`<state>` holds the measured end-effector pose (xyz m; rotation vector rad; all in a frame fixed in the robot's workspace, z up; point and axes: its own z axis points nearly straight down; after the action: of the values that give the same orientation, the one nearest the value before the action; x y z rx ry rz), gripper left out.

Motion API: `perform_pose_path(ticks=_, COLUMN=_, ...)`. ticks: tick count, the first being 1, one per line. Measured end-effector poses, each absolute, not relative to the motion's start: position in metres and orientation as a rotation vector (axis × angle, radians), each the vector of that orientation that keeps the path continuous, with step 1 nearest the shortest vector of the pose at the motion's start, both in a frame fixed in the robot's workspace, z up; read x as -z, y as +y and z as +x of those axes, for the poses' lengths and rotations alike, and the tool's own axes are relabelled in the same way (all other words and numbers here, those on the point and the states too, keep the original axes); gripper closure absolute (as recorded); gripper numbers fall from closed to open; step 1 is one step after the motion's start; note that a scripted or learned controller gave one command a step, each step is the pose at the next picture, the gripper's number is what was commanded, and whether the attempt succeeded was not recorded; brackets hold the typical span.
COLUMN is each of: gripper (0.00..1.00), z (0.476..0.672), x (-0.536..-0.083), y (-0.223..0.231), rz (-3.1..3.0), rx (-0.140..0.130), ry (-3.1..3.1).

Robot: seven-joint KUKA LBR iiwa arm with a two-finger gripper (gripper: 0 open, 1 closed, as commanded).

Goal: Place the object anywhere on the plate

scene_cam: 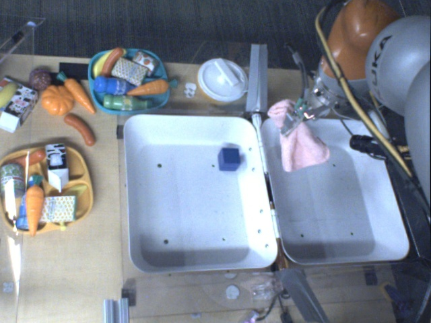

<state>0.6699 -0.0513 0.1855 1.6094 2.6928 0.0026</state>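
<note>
Midway, apparently: gripper (301, 115) clamped on pink cloth (301, 145), cloth dangling over far-left corner of right bin (350, 207). Lifted, not delivered. No clear plate inside bins; white dish (223, 79) beyond left bin (195, 200) possibly target. Blue cube (229, 158) in left bin. Transfer and release remaining.

Pale wooden bench (101, 261) against dark ribbed floor (168, 12).

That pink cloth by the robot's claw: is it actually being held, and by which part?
Yes, it seems so. The gripper pinches the pink cloth near its top edge, and the rest hangs down over the right bin.
</note>
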Motion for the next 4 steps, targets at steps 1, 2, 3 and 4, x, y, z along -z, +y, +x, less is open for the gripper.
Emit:
perform_pose_path(ticks=1, gripper=1.00, z=0.671, x=-0.226, y=-0.049, rz=1.600, rx=-0.004, ry=2.698)
perform_pose_path(ticks=2, gripper=1.00, z=0.651, x=-0.228, y=-0.006, rz=1.025, rx=-0.004, ry=2.966)
perform_pose_path(ticks=3, gripper=1.00, z=0.640, x=-0.220, y=0.038, rz=0.414, rx=-0.004, ry=3.110)
perform_pose_path(ticks=4, gripper=1.00, z=0.637, x=-0.222, y=0.085, rz=0.003, rx=-0.004, ry=3.136)
